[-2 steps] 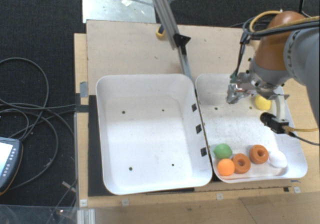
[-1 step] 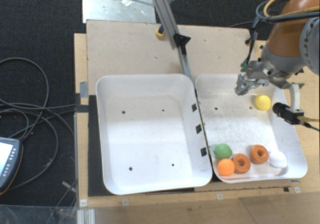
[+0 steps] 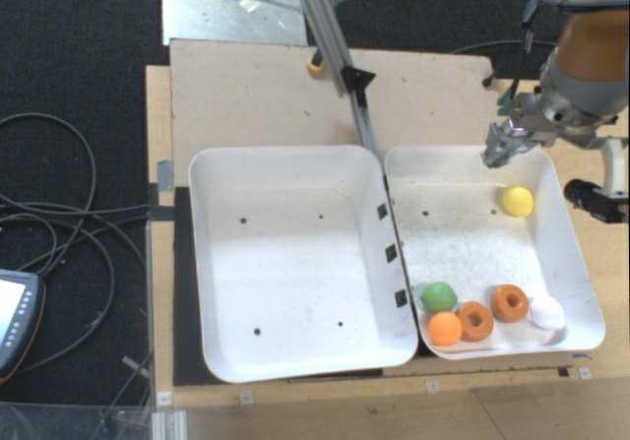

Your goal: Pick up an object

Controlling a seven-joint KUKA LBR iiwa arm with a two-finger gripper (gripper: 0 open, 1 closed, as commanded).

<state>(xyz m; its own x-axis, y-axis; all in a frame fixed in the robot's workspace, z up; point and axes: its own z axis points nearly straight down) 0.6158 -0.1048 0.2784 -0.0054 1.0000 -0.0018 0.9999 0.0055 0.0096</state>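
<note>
Two shallow white bins sit side by side on the bench, and we see the left bin (image 3: 295,261) in the middle of the frame and the right bin (image 3: 463,231) toward the lower right, their inner walls touching along a slanted line. Six small things lie in the right bin. We find a yellow ball (image 3: 518,200) alone near that bin's upper right wall, well apart from the rest. Along the bin's lower edge we count a green ball (image 3: 439,295), an orange ball (image 3: 445,329) just below it, an orange ring (image 3: 475,320) touching the orange ball on its right, a second orange ring (image 3: 510,302) just beside the first, and a white ball (image 3: 546,312) pressed against that second ring in the bin's lower right corner. The arm (image 3: 591,34) comes in from the upper right of the frame, and its gripper (image 3: 500,148) hangs over the upper right part of the right bin, above and a little left of the yellow ball and apart from it. We see nothing between its tips, and we cannot tell from this angle how it is set. A grey metal pole (image 3: 325,15) slants down from the top of the frame toward the place where the bins meet. Black cables (image 3: 59,202) loop across the dark floor at the left, and a screened handheld device (image 3: 15,315) lies at the lower left edge.
</note>
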